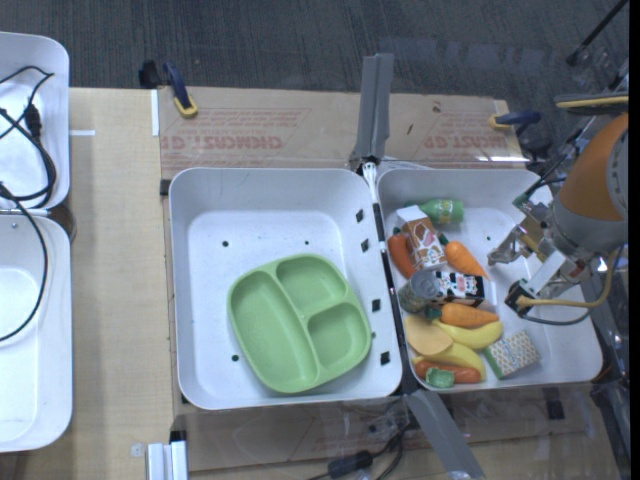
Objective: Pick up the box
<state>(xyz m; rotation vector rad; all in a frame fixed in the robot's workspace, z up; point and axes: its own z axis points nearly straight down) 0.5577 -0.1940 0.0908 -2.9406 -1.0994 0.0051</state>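
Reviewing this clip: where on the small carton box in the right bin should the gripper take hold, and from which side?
Probably from straight above, closing across the short width of the box. It lies tilted among an orange carrot and other toy food, so its sides look crowded. The gripper is off to its right.

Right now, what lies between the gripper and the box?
In the camera view, an orange carrot and bare bin floor lie between the gripper and the box.

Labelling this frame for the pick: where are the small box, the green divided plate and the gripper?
small box (423, 241): camera view, its printed top face.
green divided plate (299, 322): camera view, its centre ridge.
gripper (512, 274): camera view, between its fingertips.
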